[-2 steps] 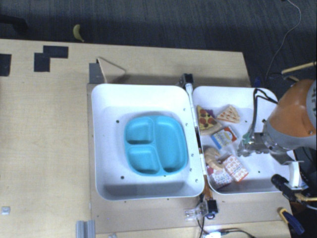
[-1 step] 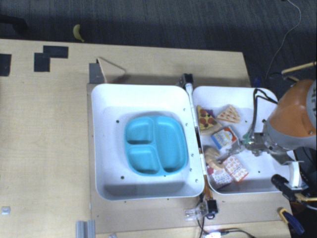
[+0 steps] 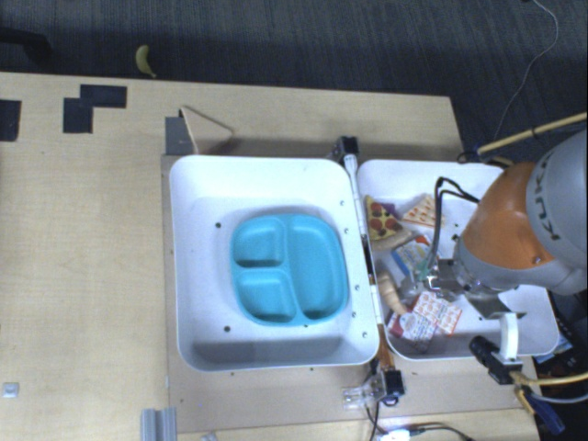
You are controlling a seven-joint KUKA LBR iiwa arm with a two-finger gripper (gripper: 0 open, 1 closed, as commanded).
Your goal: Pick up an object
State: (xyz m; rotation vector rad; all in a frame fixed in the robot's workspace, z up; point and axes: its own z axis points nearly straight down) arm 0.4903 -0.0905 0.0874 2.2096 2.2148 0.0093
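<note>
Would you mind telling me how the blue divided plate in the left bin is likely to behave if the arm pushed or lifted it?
The blue divided plate looks like moulded plastic, so probably stiff and light. Lying flat on the left bin floor, it would likely slide, not tip or roll. Its low, rounded rim may be awkward to pinch.

Grey arm [image 3: 565, 191] with orange band [image 3: 501, 223] and black cable [image 3: 450, 189].

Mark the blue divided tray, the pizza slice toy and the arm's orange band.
blue divided tray [image 3: 289, 266]: camera view, centre divider.
pizza slice toy [image 3: 382, 220]: camera view, its topping face.
orange band [image 3: 501, 223]: camera view, its upper curve.
</note>
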